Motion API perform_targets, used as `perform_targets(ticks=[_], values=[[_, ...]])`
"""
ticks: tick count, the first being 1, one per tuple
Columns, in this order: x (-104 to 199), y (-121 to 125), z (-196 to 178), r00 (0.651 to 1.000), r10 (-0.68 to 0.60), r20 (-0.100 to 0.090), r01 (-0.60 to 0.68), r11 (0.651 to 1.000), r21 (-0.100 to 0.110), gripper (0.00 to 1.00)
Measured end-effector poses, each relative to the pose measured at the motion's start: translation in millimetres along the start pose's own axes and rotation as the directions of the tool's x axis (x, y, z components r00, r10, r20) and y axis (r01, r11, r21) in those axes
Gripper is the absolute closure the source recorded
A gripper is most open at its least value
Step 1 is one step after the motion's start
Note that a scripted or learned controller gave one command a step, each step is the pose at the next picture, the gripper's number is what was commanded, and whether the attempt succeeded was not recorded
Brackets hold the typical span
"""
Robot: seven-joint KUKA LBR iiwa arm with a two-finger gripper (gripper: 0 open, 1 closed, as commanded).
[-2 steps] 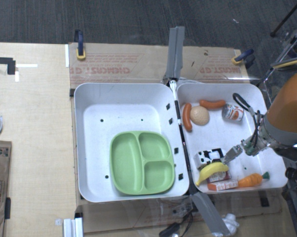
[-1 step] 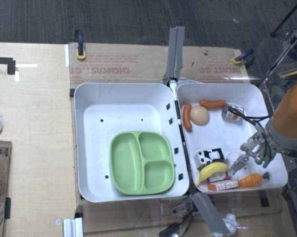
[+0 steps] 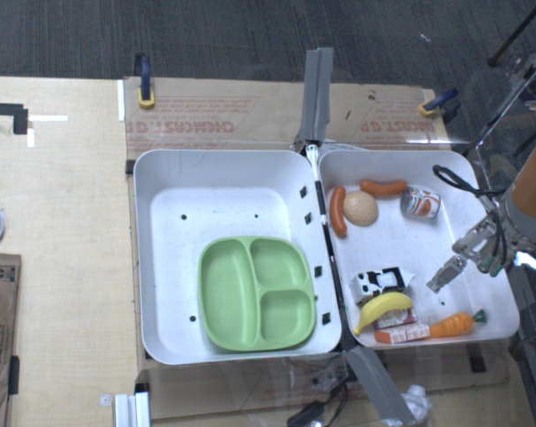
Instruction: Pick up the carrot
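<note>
The orange carrot (image 3: 452, 325) with a green tip lies in the front right corner of the right bin (image 3: 402, 243), beside a red and white box (image 3: 402, 334). My gripper (image 3: 445, 268) hovers over the right side of that bin, a little behind the carrot and apart from it. Its two grey fingers (image 3: 442, 278) point left and down. They stand open with nothing between them.
The right bin also holds a banana (image 3: 382, 310), a black and white item (image 3: 380, 281), two sausages (image 3: 337, 210), a beige ball (image 3: 360, 208) and a can (image 3: 420, 202). A green divided plate (image 3: 256, 292) lies in the left bin (image 3: 161, 238).
</note>
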State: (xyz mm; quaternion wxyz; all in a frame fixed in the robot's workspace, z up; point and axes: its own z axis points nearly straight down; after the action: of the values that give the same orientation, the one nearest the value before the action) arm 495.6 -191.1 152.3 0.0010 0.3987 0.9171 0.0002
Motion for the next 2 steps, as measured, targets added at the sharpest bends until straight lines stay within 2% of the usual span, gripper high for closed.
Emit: perform_targets(ticks=[1,2], values=[[-50,15,-81,0.955,-0.297,0.002,0.297,0.955,-0.001,0.0],[-9,-5,28,0.925,-0.381,-0.002,0.381,0.925,-0.001,0.0]])
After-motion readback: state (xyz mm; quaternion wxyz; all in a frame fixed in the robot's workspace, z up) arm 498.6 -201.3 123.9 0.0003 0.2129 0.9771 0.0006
